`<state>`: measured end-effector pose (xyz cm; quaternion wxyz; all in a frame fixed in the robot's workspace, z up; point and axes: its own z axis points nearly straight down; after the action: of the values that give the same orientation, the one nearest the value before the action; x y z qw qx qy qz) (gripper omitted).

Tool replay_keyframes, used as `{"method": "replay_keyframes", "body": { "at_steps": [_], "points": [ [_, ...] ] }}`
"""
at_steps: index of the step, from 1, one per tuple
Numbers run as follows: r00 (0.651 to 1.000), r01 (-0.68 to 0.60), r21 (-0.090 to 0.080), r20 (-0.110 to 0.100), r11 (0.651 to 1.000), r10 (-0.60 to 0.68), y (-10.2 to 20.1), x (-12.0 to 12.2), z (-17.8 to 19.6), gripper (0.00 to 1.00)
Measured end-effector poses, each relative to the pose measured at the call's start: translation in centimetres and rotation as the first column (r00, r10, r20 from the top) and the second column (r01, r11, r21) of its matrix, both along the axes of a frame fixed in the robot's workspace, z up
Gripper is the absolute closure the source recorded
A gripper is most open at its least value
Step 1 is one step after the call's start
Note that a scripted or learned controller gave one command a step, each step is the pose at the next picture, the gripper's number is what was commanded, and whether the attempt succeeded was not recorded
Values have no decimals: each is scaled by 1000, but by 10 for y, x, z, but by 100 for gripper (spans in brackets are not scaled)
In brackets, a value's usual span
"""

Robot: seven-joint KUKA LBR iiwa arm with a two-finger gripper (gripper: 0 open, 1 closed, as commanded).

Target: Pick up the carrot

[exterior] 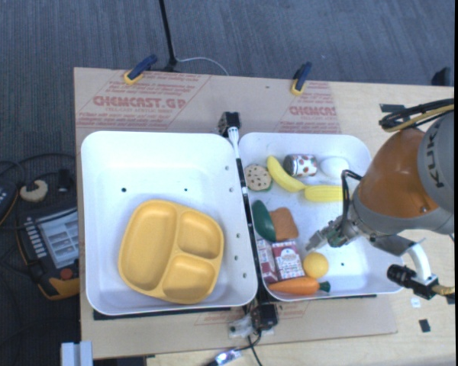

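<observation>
Along the lower edge of the right bin (359,145), the carrot (294,286) lay on its side, its green tip pointing toward the frame's right, just below a yellow lemon (315,264) and a red box (288,259). From the right of the frame the arm (397,185) reached in, its orange band bulking over the bin's right half, the wrist bent down and leftward. Its gripper (326,239) hung low over the bin floor just above and right of the lemon, apart from the carrot; how its jaws stood I cannot tell. At lower left of the frame, the left bin (107,158) carried a yellow divided tray (171,249).
</observation>
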<state>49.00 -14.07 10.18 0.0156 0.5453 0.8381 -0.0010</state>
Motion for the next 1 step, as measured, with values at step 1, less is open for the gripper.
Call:
{"method": "replay_keyframes", "body": {
  "at_steps": [1],
  "points": [
    [1000, 0, 1, -2, 1000, 0, 0, -1, -1, 0]
  ]
}}
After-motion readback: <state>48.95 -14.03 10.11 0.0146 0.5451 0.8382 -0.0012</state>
